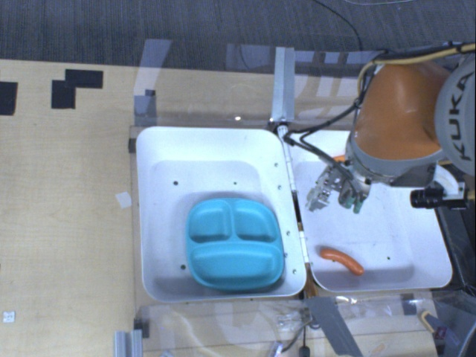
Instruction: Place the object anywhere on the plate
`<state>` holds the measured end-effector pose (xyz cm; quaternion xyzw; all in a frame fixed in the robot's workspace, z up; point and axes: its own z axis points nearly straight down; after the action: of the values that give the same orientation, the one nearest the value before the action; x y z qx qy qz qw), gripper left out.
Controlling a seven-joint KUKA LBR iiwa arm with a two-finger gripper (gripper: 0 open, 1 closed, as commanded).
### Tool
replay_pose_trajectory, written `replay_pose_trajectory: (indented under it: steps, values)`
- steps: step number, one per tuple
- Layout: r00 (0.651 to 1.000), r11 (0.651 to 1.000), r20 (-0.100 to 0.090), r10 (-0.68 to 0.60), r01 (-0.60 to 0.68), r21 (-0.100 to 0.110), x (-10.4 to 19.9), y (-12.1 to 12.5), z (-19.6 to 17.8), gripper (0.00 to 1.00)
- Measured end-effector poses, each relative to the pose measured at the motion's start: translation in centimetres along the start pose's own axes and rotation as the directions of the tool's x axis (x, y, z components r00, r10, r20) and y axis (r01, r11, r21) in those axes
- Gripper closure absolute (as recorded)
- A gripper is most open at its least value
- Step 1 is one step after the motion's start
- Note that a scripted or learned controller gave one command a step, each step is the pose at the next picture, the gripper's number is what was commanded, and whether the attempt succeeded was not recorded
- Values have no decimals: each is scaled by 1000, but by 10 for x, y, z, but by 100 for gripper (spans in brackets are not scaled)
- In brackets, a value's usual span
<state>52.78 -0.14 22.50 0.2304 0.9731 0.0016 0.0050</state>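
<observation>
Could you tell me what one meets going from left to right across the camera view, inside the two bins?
Left bin → blue plate → right bin with the gripper and, nearer the camera, the orange sausage.

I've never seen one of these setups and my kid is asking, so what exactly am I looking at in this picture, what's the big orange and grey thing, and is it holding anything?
The picture comes from one camera fixed above a bench, looking down at a slant. The big grey and orange shape is a robot arm reaching in from the right. At its tip is a small two-finger gripper, which works as its hand. Below it sit two shallow white bins side by side. The left bin holds a blue plate with three compartments. The right bin holds a small orange sausage-shaped object near its front. The gripper hangs over the right bin, apart from the orange object, with nothing visible between its fingers. The job is to get that object onto the plate.
</observation>
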Motion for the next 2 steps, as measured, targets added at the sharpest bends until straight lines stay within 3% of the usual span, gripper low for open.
replay_pose_trajectory:
  steps: [1, 2]
  values:
    - [977, 977, -2, -212, 213, 0, -34, 9, 40, 100]
    - [892, 892, 1, -452, 452, 0, -65, -2, 39, 100]
